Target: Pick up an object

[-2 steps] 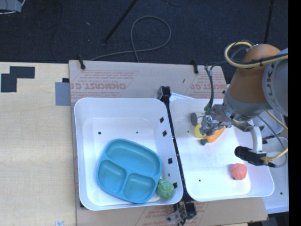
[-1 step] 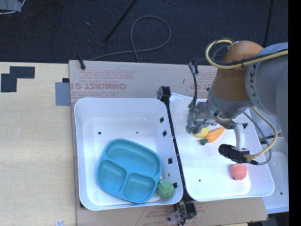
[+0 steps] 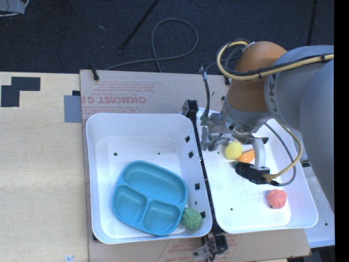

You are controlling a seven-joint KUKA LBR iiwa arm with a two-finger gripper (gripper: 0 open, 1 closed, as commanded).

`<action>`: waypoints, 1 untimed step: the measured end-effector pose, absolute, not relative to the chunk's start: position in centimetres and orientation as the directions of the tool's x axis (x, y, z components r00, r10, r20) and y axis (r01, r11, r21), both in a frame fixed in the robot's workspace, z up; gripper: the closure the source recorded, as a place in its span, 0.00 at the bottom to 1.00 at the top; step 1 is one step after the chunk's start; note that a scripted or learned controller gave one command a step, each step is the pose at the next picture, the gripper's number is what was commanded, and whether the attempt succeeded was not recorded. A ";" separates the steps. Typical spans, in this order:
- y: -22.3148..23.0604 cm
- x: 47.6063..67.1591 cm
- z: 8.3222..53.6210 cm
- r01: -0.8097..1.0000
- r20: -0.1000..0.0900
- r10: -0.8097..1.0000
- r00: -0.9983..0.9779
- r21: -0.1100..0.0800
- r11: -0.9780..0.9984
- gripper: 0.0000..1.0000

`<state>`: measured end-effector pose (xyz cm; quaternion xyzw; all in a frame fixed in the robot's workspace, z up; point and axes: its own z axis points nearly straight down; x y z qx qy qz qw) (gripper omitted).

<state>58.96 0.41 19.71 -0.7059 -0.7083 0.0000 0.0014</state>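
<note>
A small yellow ball (image 3: pixel 233 150) lies near the right bin's (image 3: pixel 305 212) far left corner, touching an orange piece (image 3: pixel 247 156), just beside the gripper (image 3: pixel 212 138). A pink ball (image 3: pixel 276 198) sits toward that bin's near right corner, with bare white floor around it. The left bin (image 3: pixel 98 146) holds a blue tray (image 3: pixel 148 197) and a green ball (image 3: pixel 192 219) at its near right corner. Both bins rest on a light wooden table (image 3: pixel 38 173).

A pale wood worktop (image 3: pixel 38 168) fills the left side, marked with dark blue shapes (image 3: pixel 22 89) and a grey square (image 3: pixel 71 108). A cardboard sheet (image 3: pixel 131 91) with red print lies on it. Beyond, dark carpet (image 3: pixel 82 31) carries loose cables (image 3: pixel 174 34).
</note>
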 end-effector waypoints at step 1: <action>6.2 61.1 20.5 1.000 0.003 1.000 -0.005 -0.001 0.005 1.00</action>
